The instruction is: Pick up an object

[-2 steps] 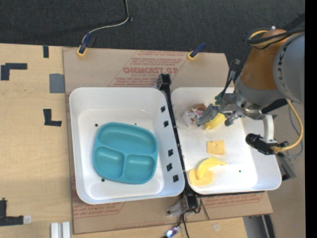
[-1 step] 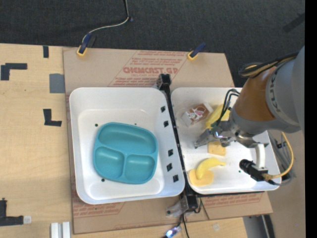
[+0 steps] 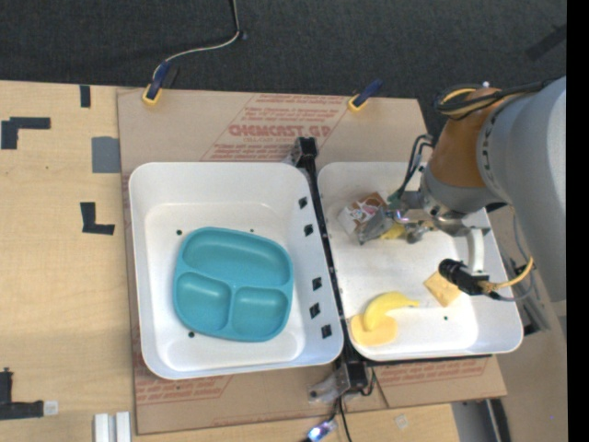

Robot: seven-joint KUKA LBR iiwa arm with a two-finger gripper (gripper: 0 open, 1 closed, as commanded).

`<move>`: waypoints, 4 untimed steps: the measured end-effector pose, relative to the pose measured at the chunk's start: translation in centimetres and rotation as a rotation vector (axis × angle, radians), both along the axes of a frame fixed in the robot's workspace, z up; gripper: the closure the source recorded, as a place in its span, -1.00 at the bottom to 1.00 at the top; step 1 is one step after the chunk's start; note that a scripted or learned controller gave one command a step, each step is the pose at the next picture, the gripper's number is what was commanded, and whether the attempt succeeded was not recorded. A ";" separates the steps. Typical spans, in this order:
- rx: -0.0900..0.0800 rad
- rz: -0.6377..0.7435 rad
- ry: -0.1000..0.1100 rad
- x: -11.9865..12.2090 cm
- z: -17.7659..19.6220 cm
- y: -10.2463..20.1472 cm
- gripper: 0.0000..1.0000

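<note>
**Now reaching into the right bin, nothing lifted yet**

From the one overhead camera view, you see the gripper (image 3: 398,221) low in the far part of the right bin (image 3: 479,343), hanging from the grey arm (image 3: 515,145) with its orange band. Whether the tool is open or closed on anything cannot be told from this slant; the tip is too cluttered to read.

Just beside the tool, toward the divider between the bins, lies a small crinkled packet (image 3: 361,215); it seems to touch the tip, though you cannot confirm contact. Nearer the camera than the tool rests a yellow banana-like piece (image 3: 379,317), and just beside the arm's black fitting sits a tan block (image 3: 441,288). Well apart from the tool, across the divider, a teal divided plate (image 3: 234,284) lies flat in the left bin (image 3: 147,191).

Judging by the pose, the step in hand is the descent or the grasp on the packet. Next, you need a firm closure and a straight lift; the crinkled wrapper looks likely to slip.
</note>
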State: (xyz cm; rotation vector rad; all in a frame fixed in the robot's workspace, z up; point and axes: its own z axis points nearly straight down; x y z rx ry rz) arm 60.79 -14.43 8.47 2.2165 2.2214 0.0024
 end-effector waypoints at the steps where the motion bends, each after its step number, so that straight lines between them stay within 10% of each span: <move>1: 0.006 -0.004 0.028 3.8 -0.2 -2.4 -1.00; 2: 0.004 -0.006 0.039 3.5 0.6 -2.5 1.00; 3: 0.001 0.005 -0.004 6.3 10.6 4.3 1.00; 4: 0.002 0.002 0.008 2.9 9.9 9.4 1.00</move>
